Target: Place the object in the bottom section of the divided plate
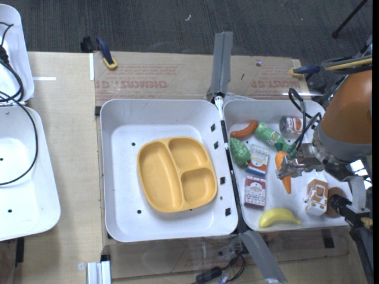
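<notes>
A yellow divided plate (160,179) lies in the left white bin (112,158), with one large section on its left and two smaller ones on its right. All three sections hold nothing. My gripper (288,168) is down in the right bin (251,220), directly over an orange carrot (286,185). The carrot's ends stick out above and below the gripper. The wrist and its cables hide the gripper's tips.
The right bin also holds a sausage (244,129), a green bottle (267,135), a green leafy toy (240,151), two small cartons (254,192), a banana (279,217), a can (291,125) and a juice box (317,195). A grey divider post (222,70) stands between the bins.
</notes>
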{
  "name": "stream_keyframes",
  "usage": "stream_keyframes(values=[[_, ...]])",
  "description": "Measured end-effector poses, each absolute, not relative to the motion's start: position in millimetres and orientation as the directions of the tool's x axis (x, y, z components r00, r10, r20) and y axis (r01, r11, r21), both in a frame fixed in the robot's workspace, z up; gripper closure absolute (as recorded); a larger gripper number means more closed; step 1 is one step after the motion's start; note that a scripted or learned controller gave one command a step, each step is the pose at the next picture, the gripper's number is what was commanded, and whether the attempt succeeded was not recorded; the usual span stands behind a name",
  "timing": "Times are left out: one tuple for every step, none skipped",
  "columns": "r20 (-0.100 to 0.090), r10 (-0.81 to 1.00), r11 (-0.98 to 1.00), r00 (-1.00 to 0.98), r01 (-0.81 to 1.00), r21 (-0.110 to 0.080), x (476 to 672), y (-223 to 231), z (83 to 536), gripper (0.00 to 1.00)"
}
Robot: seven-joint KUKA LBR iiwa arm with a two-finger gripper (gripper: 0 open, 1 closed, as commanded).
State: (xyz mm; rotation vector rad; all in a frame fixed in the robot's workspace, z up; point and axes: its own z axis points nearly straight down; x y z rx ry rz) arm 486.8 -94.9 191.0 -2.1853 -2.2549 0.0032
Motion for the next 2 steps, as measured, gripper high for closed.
stream_keyframes(values=[[-0.001,0.996,-0.09,0.09,0.996,-0.005,477.9,-12.4,189.3,1.0],[-0.002,0.99,-0.142,0.142,0.99,-0.004,477.9,-17.4,189.5,1.0]])
